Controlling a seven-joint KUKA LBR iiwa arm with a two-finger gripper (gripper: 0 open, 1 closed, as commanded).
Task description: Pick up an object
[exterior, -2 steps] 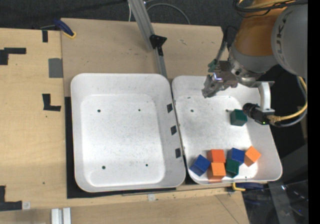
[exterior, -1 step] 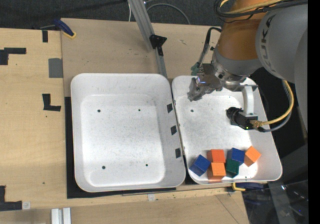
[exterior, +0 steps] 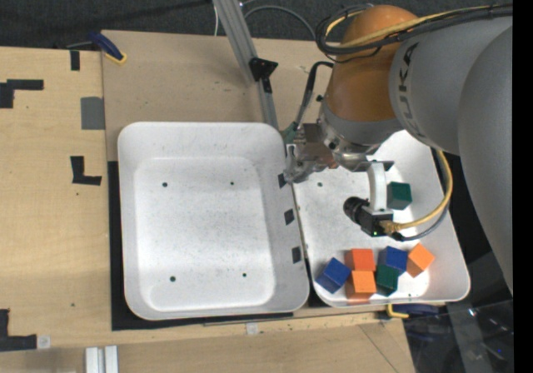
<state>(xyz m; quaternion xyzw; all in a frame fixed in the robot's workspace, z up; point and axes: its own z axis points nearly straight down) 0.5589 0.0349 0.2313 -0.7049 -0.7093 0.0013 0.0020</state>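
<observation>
Orange wrist: nearest the lens, it hung over the right bin.
Hand: low by that bin's left wall; I could not tell how open it was.
Green cube: alone mid-bin, small and clean-edged, likely my easiest pick.
Cube cluster: blue, orange and green, packed touching in the near corner.

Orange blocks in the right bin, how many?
3 orange blocks, clustered near the front of the right bin: one upper middle, one just below it, one at the right end. The arm may hide more.
</observation>
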